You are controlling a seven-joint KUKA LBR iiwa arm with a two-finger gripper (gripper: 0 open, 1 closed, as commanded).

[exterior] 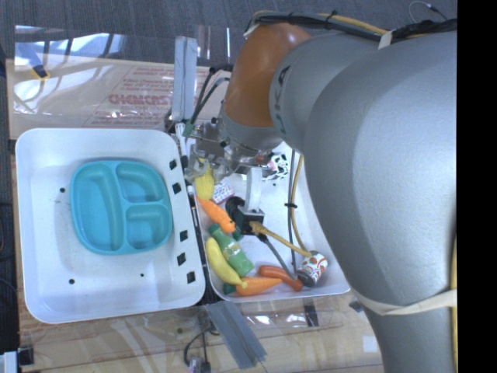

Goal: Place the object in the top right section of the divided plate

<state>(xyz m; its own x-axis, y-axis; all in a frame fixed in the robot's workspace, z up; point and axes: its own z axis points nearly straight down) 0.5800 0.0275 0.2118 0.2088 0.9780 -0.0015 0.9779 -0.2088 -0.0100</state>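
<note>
One gripper point(208, 164) hangs over heaped toys point(229, 243).

The grey arm point(373, 146) (orange band above the wrist) reaches in, pincer point(208, 155) pointing down.

A light wooden bench top point(116, 340) is carrying everything, its pale grain showing along the near edge. A dark grey carpeted floor point(116, 2) is stretching beyond the bench's far edge. A sheet of clear plastic film point(101, 80) (printed with reddish lettering too blurred to read) is lying on the bench's far side, catching bluish-white glare from overhead light.
</note>
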